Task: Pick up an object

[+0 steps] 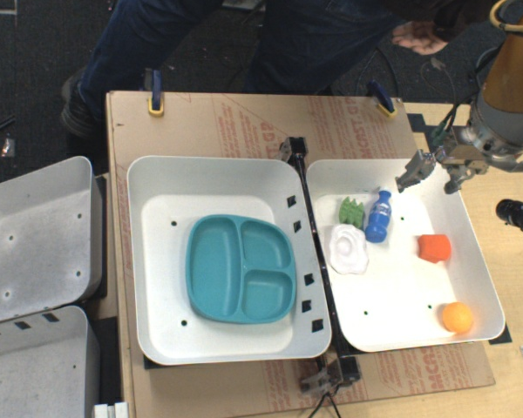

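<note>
The arm's jaws (436, 171) hang spread and empty above the right white bin's (484, 277) far edge; the upright blue plastic bottle (378, 217) stands nearest, down-left of them.

Faint, mirrored red print across the cardboard sheet (244, 116) under the bins, not legible.

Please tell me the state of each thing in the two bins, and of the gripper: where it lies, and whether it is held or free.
gripper: open, above right bin's far edge, holding nothing.
teal divided plate: flat in left bin.
blue bottle: lying, free.
green toy: beside the bottle.
white object: free.
orange block: free.
orange ball: near corner.
</note>
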Controlling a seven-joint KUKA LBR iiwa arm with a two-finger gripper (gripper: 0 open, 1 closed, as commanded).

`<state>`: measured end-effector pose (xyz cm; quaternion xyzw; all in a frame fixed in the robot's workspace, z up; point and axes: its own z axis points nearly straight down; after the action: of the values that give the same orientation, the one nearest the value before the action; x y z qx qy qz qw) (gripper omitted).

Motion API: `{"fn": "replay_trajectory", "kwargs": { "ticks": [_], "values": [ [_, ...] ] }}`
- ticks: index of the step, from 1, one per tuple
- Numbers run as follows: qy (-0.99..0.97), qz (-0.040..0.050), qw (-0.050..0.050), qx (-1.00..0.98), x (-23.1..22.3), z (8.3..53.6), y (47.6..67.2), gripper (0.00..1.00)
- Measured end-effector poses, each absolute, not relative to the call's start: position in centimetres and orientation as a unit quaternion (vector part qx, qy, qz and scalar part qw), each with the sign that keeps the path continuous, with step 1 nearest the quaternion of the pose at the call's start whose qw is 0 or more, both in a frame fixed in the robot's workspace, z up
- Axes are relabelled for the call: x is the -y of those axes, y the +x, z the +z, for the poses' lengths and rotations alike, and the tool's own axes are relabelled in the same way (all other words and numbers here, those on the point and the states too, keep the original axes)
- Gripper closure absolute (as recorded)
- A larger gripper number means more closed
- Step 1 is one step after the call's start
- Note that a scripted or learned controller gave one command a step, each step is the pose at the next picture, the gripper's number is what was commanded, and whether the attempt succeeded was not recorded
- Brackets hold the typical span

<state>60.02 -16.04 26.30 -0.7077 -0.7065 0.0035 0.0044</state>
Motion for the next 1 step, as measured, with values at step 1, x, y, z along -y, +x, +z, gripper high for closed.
{"fn": "replay_trajectory", "kwargs": {
  "ticks": [1],
  "values": [
    [-0.707, 0.0004, 0.000, 0.707, 15.99, 26.96, 60.20, 0.00]
  ]
}}
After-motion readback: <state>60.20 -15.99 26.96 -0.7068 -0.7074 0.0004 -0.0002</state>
